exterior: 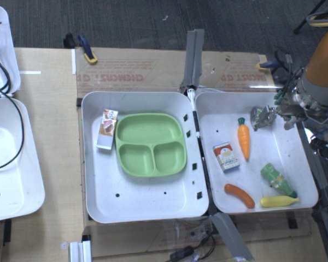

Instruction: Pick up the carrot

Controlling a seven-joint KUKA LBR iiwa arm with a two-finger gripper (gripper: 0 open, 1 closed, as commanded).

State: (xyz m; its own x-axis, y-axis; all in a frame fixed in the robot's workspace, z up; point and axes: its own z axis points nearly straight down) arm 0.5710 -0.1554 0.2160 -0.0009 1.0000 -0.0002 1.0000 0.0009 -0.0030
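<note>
The bench has two white bins next to each other. The right bin (295, 162) has the carrot (244, 138) in it. The carrot is orange with a little green top, and it lies in the upper middle of the bin with its tip pointing down. Nothing is touching it.

The gripper (264, 117) is near the top right of this bin, just to the right of the carrot's green top. It is not touching the carrot. It is small and shiny here, and I cannot tell how wide it is open. I see nothing between its fingers. The grey arm (317, 72) with its orange band comes in from the right.

Just beside the carrot, lower and to the left, is a small juice box (226, 157). Below that lies a red sausage (239, 195). Near the bottom right corner are a green bottle (277, 180) and a yellow banana (279, 201), close together.

The left bin (93, 162) holds a green plate (151, 144) with three parts. A small snack box (107, 129) lies just beside the plate's left edge.
</note>
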